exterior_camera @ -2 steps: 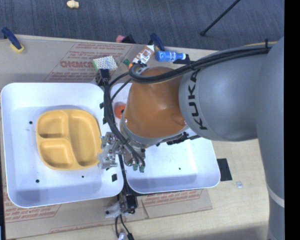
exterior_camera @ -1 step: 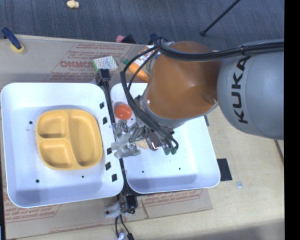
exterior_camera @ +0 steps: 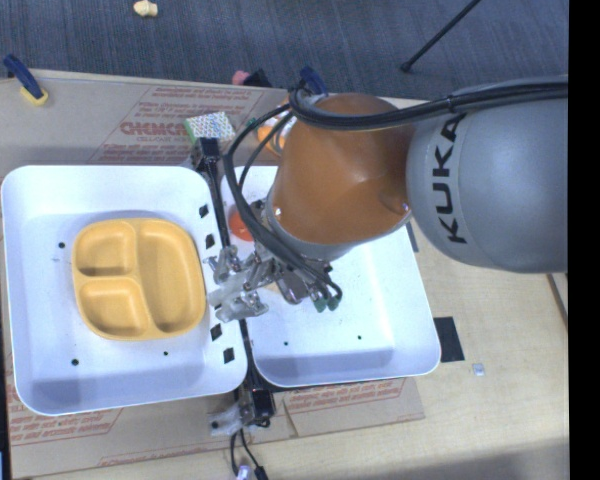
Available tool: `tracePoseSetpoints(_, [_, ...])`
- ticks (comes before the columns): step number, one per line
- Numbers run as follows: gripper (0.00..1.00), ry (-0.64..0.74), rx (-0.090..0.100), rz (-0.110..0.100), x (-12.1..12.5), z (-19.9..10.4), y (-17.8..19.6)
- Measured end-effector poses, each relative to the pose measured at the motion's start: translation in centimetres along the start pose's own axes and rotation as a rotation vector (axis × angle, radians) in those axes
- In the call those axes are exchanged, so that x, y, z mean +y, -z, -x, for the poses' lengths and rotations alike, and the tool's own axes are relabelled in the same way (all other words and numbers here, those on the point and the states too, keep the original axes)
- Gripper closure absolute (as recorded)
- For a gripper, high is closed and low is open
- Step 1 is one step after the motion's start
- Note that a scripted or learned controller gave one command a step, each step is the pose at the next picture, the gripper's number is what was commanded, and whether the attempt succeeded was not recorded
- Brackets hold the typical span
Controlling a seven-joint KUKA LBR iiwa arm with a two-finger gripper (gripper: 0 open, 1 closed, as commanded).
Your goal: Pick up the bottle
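While the arm [exterior_camera: 380, 183] hangs low over the right bin [exterior_camera: 400, 338], probably seeking the bottle, its jaws' state I cannot tell. A yellow tray [exterior_camera: 137, 276] lies at nine o'clock.

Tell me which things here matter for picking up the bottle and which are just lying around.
For the job: claw; orange-red thing half hidden under the arm, possibly the bottle.
Lying about: yellow divided plate in the left bin; blue clamp at the bench corner; yellow scrap on the carpet.
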State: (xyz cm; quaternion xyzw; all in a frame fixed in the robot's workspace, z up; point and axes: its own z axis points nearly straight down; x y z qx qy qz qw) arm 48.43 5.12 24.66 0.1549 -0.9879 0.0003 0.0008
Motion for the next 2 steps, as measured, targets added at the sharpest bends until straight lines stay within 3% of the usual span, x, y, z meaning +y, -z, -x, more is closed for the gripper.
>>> tracePoseSetpoints(1, [1.0, 0.284, 0.001, 0.0, 1.3, 0.3, -0.6])
tracePoseSetpoints(2, [1.0, 0.273, -0.003, -0.001, 6.7, 2.6, 1.6])
